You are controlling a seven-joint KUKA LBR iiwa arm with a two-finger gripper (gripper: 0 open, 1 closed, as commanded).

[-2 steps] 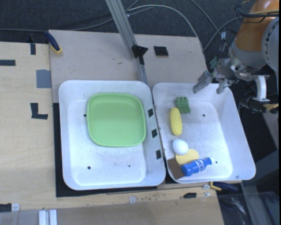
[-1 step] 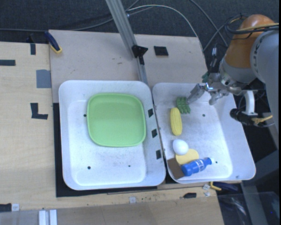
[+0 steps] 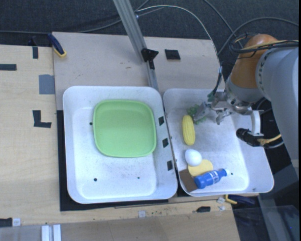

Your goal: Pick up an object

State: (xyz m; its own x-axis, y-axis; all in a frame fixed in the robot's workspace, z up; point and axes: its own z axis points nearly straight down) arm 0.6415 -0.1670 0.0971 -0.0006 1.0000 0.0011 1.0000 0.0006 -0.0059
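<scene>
I reached in from the right, my grey arm with its orange band (image 3: 248, 59) bent over the far side of the right bin (image 3: 251, 177). My gripper (image 3: 214, 111) hung low over that bin's upper part, close to a small green leafy object (image 3: 197, 112) lying just to its left. Whether the green object sat between my fingers I could not tell, and how the gripper was set was too blurred to make out.

Below the green object lay a yellow corn cob (image 3: 188, 129), lengthwise and near the bin's left wall. Further toward the near edge sat a white egg (image 3: 193, 157), touching a yellow piece (image 3: 202, 167) beneath it. A blue bottle (image 3: 209, 178) with a white cap lay on its side against that yellow piece, beside a brown corner of card (image 3: 186, 179).

The left bin (image 3: 78, 134) held 1 green square plate (image 3: 124, 128), flat, toward its far half. The 2 bins stood side by side, touching along their shared edge.
</scene>
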